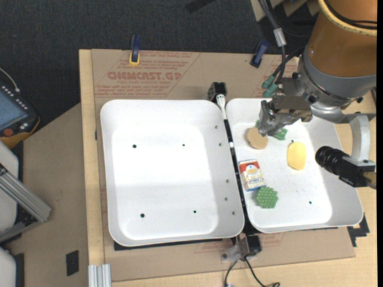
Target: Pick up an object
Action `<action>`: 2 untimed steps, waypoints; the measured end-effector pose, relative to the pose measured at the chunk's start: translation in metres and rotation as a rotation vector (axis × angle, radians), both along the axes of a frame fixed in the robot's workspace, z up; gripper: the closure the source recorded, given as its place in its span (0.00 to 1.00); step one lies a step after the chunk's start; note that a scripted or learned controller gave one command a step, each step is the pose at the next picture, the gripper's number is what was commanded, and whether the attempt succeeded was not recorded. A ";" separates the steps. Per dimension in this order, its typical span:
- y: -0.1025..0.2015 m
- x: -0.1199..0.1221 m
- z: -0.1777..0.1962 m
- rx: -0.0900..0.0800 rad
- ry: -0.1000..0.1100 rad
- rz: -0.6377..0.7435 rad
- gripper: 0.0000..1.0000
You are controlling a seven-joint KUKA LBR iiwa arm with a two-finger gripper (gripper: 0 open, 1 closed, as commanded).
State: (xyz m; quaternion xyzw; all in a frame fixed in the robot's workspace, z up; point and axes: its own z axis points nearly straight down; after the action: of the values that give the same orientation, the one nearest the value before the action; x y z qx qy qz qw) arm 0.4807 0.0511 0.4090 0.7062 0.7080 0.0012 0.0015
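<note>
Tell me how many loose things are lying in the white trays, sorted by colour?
Tan: 1, a round tan piece beside the gripper.
Yellow: 1, a yellow lemon-shaped piece.
Red and white: 1, a small red and white packet.
Green: 1, a bumpy green piece; a second green bit by the gripper is too hidden to count.
Total: 4, all in the right bin.

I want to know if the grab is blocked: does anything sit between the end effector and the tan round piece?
Nothing visible does. The end effector sits right above the tan round piece in the right bin.
</note>
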 end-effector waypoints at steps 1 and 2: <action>0.000 0.001 0.010 0.000 -0.003 0.001 1.00; -0.016 -0.002 -0.035 0.000 0.010 -0.006 1.00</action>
State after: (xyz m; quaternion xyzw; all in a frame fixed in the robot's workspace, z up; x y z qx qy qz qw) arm 0.4789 0.0347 0.3745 0.7082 0.7060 -0.0025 -0.0019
